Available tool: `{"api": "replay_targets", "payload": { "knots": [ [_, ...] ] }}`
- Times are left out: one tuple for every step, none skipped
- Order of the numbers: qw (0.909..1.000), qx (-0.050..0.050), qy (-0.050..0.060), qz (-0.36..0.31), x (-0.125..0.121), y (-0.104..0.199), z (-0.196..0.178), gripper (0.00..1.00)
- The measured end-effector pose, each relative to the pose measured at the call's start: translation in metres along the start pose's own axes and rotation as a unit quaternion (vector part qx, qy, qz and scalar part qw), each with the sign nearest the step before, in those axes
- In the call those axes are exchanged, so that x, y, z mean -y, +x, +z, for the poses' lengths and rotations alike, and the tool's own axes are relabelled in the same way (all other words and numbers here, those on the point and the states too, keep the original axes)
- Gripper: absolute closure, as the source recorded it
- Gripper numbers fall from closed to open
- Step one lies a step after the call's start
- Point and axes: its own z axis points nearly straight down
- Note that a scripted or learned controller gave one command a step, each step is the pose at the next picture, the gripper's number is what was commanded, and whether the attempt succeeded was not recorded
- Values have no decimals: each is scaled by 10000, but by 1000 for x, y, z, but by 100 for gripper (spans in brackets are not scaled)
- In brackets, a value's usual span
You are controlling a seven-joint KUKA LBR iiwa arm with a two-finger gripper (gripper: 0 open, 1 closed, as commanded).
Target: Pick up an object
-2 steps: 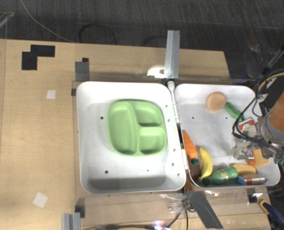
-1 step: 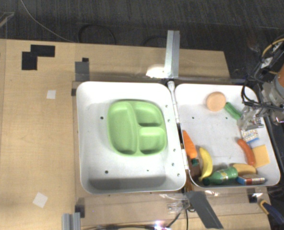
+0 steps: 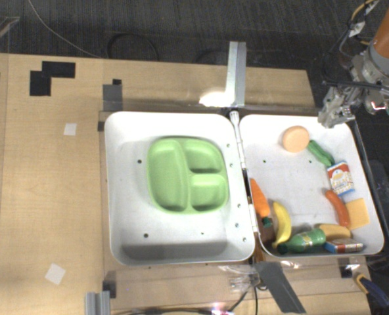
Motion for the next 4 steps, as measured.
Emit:
{"api": "replay_targets", "payload": {
  "knots": [
    [10000, -24, -4, 21, 2, 2, 3, 0],
    [9966, -26, 2, 825, 21, 27, 155, 0],
    [9954, -37, 4, 953, 17, 96, 164, 0],
    [9863, -24, 11, 1650, 9, 108, 163, 0]
  ]
}}
